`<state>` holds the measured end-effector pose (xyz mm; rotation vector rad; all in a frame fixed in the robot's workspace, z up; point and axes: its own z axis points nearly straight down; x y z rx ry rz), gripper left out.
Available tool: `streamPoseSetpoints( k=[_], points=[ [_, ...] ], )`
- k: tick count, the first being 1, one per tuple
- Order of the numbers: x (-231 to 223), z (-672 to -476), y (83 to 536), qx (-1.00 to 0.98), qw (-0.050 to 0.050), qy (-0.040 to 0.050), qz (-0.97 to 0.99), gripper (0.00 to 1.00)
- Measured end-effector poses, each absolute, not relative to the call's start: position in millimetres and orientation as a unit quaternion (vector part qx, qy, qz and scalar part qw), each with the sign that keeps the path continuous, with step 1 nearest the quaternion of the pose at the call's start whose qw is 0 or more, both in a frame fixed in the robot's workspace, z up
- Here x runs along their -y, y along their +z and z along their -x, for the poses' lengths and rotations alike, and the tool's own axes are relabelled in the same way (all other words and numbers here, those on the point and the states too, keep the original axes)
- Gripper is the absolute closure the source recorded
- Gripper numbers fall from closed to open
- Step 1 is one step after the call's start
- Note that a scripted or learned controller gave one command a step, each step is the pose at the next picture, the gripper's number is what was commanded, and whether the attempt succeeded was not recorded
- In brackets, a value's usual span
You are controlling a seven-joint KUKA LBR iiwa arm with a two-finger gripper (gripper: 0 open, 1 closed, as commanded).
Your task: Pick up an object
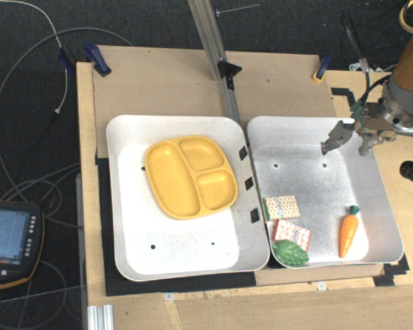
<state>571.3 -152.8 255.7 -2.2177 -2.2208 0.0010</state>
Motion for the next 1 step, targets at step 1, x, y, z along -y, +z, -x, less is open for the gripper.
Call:
streamPoseSetpoints(
  k=[1],
  points=[
    [152.8, -571.7, 255.9, 0.708, 0.001, -0.0001, 0.707, 0.00]
  ],
)
